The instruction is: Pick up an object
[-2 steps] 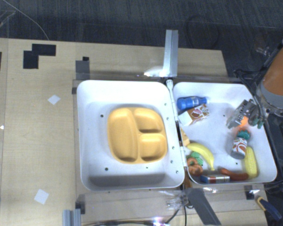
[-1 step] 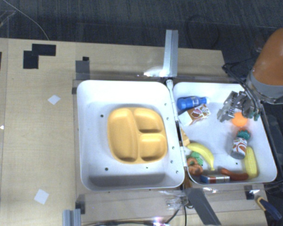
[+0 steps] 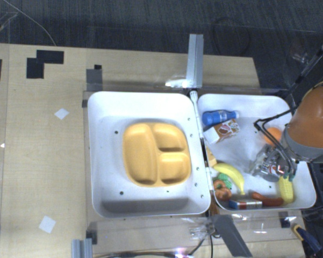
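At the near edge of the right-hand bin (image 3: 311, 200), a red marker-like stick (image 3: 266, 201) lies flat along the front wall, with a small blue-and-red piece (image 3: 241, 203) just left of it. Beside these sit a toy corn cob (image 3: 286, 189), standing roughly upright in the view, and a lumpy orange-and-green toy (image 3: 222, 187). A toy banana (image 3: 231, 174) lies just behind that, its long axis slanting from upper left to lower right.

The claw (image 3: 270, 164) hangs low in the middle of this bin, just above the corn cob and near a small red-and-white item (image 3: 277, 169) that sits right under its metal parts. Whether its fingers are apart or together I cannot tell; the mechanism is a tangle of grey from this angle, and nothing is plainly held between them.

By my reading, the step in hand is the descent onto a target, most likely the corn cob or the small item under the claw. The next move calls for settling squarely across the narrow width of whichever is chosen, then closing and lifting straight up without dragging its neighbours.

Farther back lie a brown-and-white packet (image 3: 225, 130) and a blue bottle (image 3: 219, 116) on its side, long axis left to right. In the left bin (image 3: 102, 144) rests a yellow divided tray (image 3: 155, 153). The pale worktop (image 3: 37, 160) carries both.
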